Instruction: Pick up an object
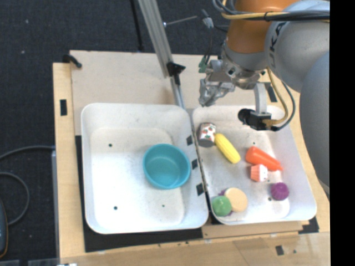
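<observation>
My gripper [208,97] hangs above the far left corner of the right bin [297,190], with nothing visible between its fingers. Just below it in that bin lies a small grey and white spotted object [207,133], touching a yellow banana-shaped piece [227,148]. Further right lie an orange carrot [262,157] and a small pink and white piece [259,173]. A purple ball [279,191] sits near the right wall. A green ball [221,205] and a beige disc [237,198] rest at the front.
The left bin [111,137] holds a blue bowl [166,166] near its right side. A slanted metal pole [158,37] rises behind the wall between the bins. The arm's grey and orange body fills the upper right.
</observation>
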You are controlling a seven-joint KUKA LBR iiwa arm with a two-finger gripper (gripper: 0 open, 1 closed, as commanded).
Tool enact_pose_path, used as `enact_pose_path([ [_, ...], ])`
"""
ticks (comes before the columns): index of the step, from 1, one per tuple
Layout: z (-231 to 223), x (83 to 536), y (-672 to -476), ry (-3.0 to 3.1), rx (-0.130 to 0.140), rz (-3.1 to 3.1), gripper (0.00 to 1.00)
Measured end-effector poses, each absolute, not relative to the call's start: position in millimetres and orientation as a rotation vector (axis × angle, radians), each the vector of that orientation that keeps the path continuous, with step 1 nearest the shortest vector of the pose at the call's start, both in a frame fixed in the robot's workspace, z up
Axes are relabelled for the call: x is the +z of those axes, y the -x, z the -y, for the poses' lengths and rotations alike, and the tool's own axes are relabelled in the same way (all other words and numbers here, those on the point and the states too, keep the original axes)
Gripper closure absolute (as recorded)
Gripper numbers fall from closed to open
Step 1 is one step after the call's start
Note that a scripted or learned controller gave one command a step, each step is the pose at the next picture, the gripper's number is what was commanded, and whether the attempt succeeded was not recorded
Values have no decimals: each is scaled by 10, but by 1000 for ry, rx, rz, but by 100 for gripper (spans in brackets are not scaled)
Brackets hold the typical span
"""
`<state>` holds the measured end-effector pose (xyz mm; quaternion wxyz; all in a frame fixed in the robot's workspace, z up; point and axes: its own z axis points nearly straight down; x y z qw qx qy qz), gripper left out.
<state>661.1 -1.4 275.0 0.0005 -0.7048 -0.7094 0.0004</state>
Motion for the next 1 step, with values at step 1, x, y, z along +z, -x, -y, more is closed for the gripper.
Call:
enact_pose_path([
  [1,-452,2612,-6758,2215,-1,2228,100],
])
